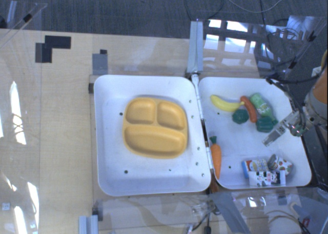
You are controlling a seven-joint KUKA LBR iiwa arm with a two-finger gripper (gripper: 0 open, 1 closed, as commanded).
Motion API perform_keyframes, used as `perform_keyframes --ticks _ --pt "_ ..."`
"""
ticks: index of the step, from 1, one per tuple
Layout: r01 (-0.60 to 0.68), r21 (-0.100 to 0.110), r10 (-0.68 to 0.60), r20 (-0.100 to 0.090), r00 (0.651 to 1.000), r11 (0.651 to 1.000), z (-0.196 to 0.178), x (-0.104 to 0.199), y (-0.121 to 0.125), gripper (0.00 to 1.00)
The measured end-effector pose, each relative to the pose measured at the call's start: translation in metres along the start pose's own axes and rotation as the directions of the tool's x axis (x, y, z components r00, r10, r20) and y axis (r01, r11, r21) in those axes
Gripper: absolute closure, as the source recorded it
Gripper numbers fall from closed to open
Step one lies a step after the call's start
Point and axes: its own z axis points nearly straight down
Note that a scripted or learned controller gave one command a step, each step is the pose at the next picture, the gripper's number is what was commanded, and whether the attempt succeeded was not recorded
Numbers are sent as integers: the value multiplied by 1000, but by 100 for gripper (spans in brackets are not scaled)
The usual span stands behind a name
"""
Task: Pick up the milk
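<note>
The milk point(266, 171), a small carton lying flat with its long axis running left-right, sits in the right bin point(230, 140) just below and a little left of the gripper point(281, 129), whose fingers look slightly apart and grip nothing.

Overhead view of a wooden tabletop point(56, 125) bearing two white bins. The claw point(281, 131) hangs over the right bin point(241, 140) near its right wall, with nothing seen between its fingers. Below the claw, at the bin's front edge, lies the milk point(265, 171) carton on its side. Left of the claw and slightly above sit a green pepper point(266, 123), broccoli point(240, 117), a red chilli point(249, 109) and a banana point(225, 102). Far left of the claw, the left bin point(110, 140) holds a yellow divided plate point(155, 127); a carrot point(216, 158) lies by the dividing wall.
</note>
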Motion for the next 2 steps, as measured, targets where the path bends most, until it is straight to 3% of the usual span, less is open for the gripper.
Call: perform_keyframes --ticks 1,2 --pt "692 -2 -692 34 721 721 80 7 -16 0" --pt "690 -1 -690 30 723 723 70 6 -17 100"
